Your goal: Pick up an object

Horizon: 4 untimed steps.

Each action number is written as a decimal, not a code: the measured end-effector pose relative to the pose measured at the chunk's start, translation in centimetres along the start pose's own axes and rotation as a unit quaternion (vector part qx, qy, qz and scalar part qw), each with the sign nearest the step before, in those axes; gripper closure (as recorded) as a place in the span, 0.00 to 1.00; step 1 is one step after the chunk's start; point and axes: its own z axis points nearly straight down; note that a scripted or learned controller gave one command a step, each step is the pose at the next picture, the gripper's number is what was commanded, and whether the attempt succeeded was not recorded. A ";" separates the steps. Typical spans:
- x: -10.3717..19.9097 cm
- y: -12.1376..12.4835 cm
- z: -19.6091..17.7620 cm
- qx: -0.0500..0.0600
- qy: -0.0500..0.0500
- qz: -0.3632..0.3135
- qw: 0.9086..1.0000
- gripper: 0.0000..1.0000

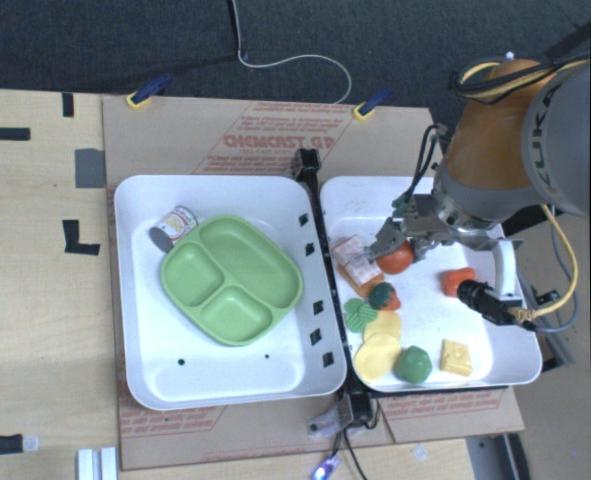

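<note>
My end effector (393, 244) is down low in the right bin (430, 193), over the left part of it. Right by its tip is a small red tomato toy (399, 260). The tip looks like it is touching the tomato or just above it. I cannot tell if my end effector is apart or together, so I will not say I am holding the tomato.

Just to the left of the tomato lies a little snack packet (352, 258). A bit nearer is a dark green and red berry toy (382, 295), then a green leafy toy (360, 315), two yellow round pieces (378, 346), a green ball (412, 365) and a yellow cheese block (456, 357). To the right is another small red toy (456, 280), apart from the rest.

The left bin (140, 348) has a green tray (232, 278) with three sections and a small jar (173, 225) by its far left side.

What could go wrong? The tomato is round and smooth, so I think it could pop out and roll away when I squeeze. The packet is so close that I might pinch its edge too, or push it against the wall between the bins. If I lift too fast, the tomato could drop back in.
</note>
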 end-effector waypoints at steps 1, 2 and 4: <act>0.2 0.5 -0.6 -0.002 0.000 -0.001 1.000 1.00; -0.8 0.4 -0.4 -0.001 0.000 -0.001 1.000 1.00; -0.6 -0.5 0.1 -0.001 0.000 -0.001 1.000 1.00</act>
